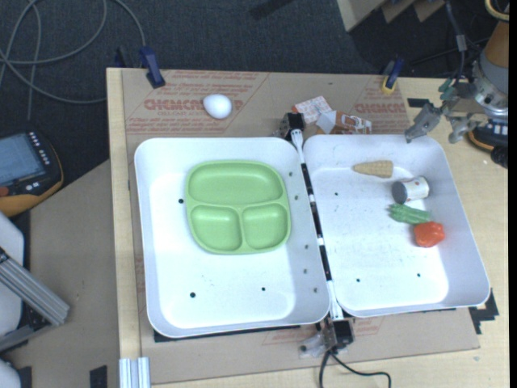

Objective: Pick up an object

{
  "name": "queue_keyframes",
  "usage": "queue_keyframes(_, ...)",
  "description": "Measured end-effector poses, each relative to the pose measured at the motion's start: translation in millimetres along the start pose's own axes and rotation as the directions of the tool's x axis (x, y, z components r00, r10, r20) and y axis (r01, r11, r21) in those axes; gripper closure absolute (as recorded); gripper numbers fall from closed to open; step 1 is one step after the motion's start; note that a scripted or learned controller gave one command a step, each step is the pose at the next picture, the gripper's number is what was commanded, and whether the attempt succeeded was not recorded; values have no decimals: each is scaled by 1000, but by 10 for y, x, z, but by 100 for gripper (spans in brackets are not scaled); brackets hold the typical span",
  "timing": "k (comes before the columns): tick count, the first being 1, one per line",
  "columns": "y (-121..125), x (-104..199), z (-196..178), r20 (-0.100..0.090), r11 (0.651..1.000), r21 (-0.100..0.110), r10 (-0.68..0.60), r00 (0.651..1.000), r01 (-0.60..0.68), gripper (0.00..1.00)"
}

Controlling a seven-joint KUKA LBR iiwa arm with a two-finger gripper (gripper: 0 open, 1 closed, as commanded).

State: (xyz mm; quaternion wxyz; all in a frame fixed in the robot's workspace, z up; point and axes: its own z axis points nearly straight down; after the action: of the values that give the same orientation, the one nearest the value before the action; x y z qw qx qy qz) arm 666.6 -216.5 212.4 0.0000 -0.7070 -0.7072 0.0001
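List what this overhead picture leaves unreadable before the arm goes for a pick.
- Arm: cut off by the right edge in the camera view.
- Gripper: small and blurred; finger state unclear.
- Green item beside the red one: too small to identify.
- Packets behind the bins: print too small.

arm: grey KUKA arm (494,63) enters at the far right edge | wrist: pointing down and left | gripper: grey two-finger metal gripper (443,126) at far right, fingers spread apart, nothing between them
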Motion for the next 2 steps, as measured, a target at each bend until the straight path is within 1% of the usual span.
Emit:
queue_keyframes(1,-393,35,1270,-5,1000,2,-2,1000,2,0)
queue_keyframes(2,-375,21,1145,0,1000,-4,-3,1000,3,100)
